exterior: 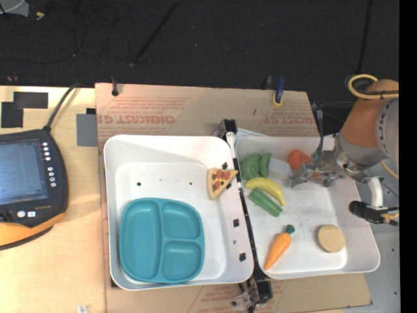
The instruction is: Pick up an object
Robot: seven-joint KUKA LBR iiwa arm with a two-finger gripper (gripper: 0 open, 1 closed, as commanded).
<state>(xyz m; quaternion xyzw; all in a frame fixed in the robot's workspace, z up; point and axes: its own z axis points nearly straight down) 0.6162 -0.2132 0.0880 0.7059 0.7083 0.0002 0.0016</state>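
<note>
The end effector (311, 173) hangs low over the right bin's (365, 256) far side, just beside a red toy (299, 158); I cannot tell its state. Nearer lie a carrot (277, 247) and banana (266, 188).

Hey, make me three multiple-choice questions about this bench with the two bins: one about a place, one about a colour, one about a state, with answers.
1. Where does the teal divided plastic plate lie?
A. Left white bin
B. Right white bin
C. On the cardboard

2. What colour is the toy banana?
A. Red
B. Yellow
C. Blue

3. How does the toy pizza slice rest?
A. Flat on the plate
B. Between the gripper's fingers
C. Propped against the left bin's right wall

Answers: A, the plate fills that bin's floor; B, it shows yellow among green toys; C, it leans at the wall, apart from the gripper.
</note>
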